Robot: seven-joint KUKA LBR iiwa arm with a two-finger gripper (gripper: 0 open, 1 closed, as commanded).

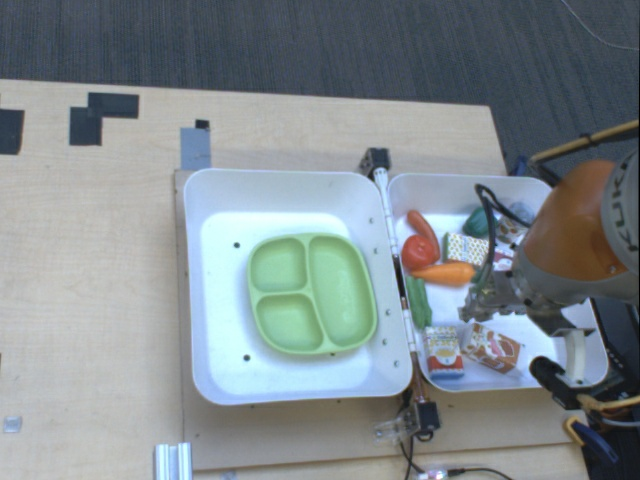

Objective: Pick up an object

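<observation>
Arm over right bin (470, 381), gripper (478, 306) lowered among the crowded items, just above a red-brown packet (494, 348) beside the carrot (447, 274). Grip state: cannot tell, wrist hides it. Left bin (215, 298) has a green divided plate (311, 294), likely the drop-off.

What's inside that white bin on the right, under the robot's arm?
The right bin holds toy food: a tomato, a carrot, a green cucumber and small printed packets. The arm covers the bin's right part, so anything beneath it is hidden.
</observation>
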